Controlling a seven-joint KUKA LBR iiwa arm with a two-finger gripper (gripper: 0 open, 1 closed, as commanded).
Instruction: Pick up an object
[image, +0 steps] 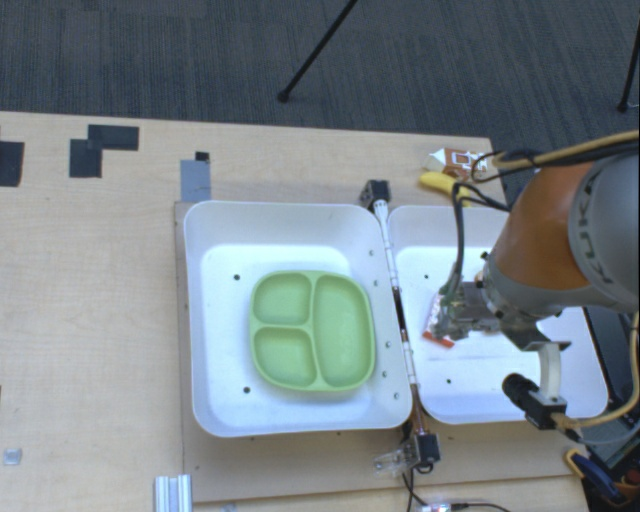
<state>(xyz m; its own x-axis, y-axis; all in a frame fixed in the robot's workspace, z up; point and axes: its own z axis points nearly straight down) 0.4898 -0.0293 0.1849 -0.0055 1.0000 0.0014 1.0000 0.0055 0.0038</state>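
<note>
- Camera view is looking down at a slant on a pale wooden desk (90, 330) that is carrying two shallow white bins side by side.
- Dark tape patches (100, 148) are sitting on the desk's far left part, well apart from the bins.
- Left bin (215, 235) is holding a light green divided plate (312, 330), which is lying flat near the bin's middle with its three compartments facing up.
- A thin dark divider with a cable (392, 290) is running between the two bins where their rims are meeting.
- Right bin (470, 395) is holding a small red and white object (436, 334), which is lying on the bin floor near its left side, touching or just under the pincer tip.
- Pincer (458, 315) is reaching down to that object; whether its fingers are spread or closed cannot be told from this angle, and the object is not clearly sitting between them.
- Grey arm with its orange band (545, 235) is coming in from the right, covering much of the right bin.
- A yellow item (440, 182) is lying on the desk just beyond the right bin's far rim.
</note>
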